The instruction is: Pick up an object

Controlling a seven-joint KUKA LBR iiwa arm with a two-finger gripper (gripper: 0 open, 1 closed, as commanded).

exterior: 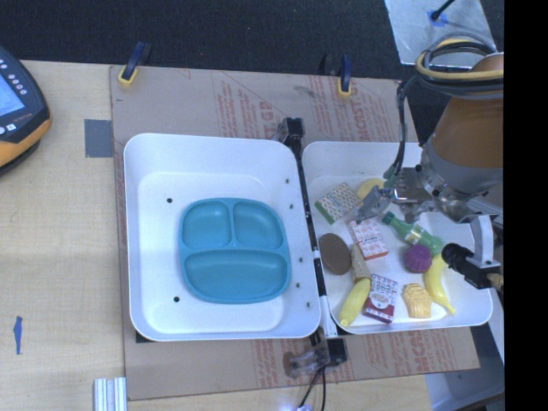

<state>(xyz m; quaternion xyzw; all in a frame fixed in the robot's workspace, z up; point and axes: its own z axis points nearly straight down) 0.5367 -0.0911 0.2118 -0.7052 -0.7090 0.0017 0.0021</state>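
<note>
The gripper (378, 202) hangs low over the far part of the right bin (479, 317); whether its claw is apart or together cannot be told. Just beneath and near of it lies a small red-and-white carton (371, 240), flat among toy food. It is judged light, stiff and smooth-faced; its two long edges offer the surest hold.

The arm (467, 135) hides part of the right bin (479, 315).
</note>
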